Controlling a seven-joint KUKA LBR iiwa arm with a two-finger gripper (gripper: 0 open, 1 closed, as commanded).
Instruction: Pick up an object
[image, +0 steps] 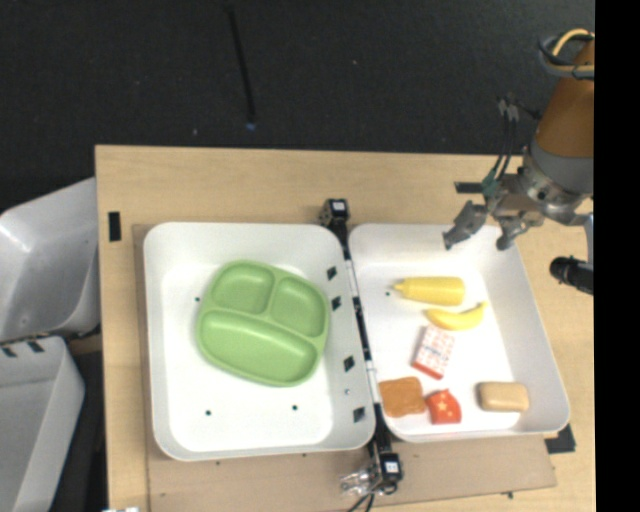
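My gripper (487, 231) hangs open over the far edge of the right bin (530, 300), with nothing between its fingers. Below it in that bin lie a yellow mustard bottle (432, 290) on its side and a banana (455, 317). Nearer the front are a red-and-white checked packet (433, 351), a brown toast slice (402, 396), a small red piece (443, 406) and a tan bread roll (501, 397). All of them rest on the bin floor, apart from the gripper.
The left bin (175, 400) holds a green divided plate (263, 322). A black clip (334, 211) sits at the far end of the seam between the bins. The wooden bench (200, 175) surrounds both bins. A white object (40, 260) stands off the bench's left side.
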